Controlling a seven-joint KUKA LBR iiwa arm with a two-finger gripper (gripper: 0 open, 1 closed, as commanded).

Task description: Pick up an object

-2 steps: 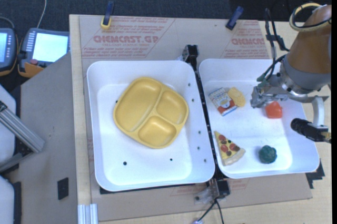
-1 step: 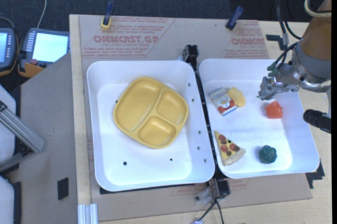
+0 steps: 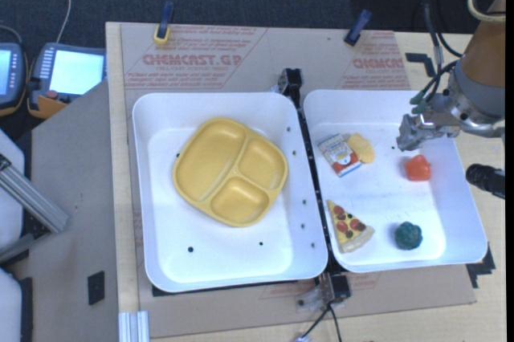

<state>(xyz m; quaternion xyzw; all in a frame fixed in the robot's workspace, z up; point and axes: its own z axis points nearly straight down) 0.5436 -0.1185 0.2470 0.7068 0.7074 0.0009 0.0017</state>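
Nearest the camera in the right bin (image 3: 474, 248) lie a pizza slice toy (image 3: 350, 225) and a green ball (image 3: 408, 235), both untouched. Farther back, a red piece (image 3: 417, 168) rests on the bin floor just below the pincer (image 3: 411, 132), which carries nothing; whether it is spread or pressed together I cannot tell. Beyond sits a small carton (image 3: 340, 154). Nothing is lifted yet, so the whole grasp remains

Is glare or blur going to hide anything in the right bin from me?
Camera view: even light, soft shadows, no strong glare on the right bin. The pizza slice, green ball and red piece read clearly. The gripper looks slightly soft, and its finger state is hard to judge.
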